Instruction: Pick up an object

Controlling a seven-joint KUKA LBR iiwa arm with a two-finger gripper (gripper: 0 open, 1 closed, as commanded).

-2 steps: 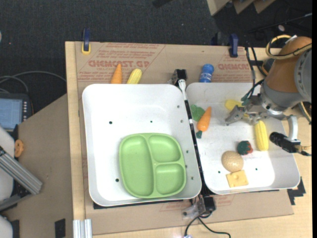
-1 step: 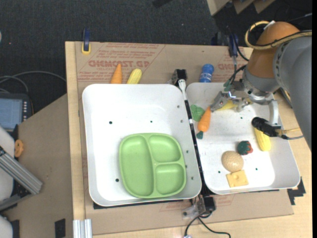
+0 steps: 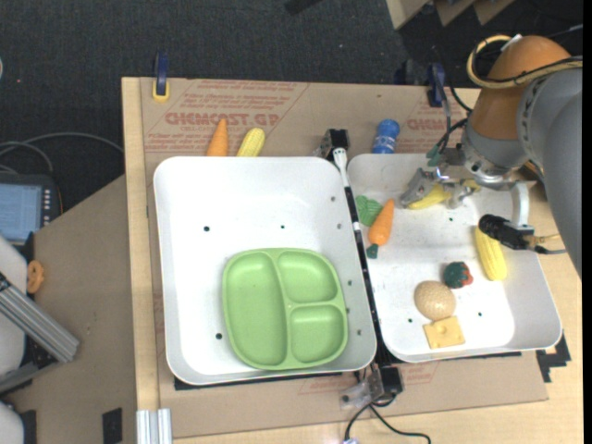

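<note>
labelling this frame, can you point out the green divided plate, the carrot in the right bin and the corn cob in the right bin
green divided plate [image 3: 283, 308], camera view, on the ridge where its three compartments meet
carrot [image 3: 380, 226], camera view, middle of its orange body
corn cob [image 3: 491, 254], camera view, middle of the yellow cob

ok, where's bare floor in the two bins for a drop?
Left bin: open floor above and left of the green tray. Right bin: a bare strip between the carrot and the corn cob. Crowded spots: its top edge under the gripper, and near the potato and cracker.
</note>
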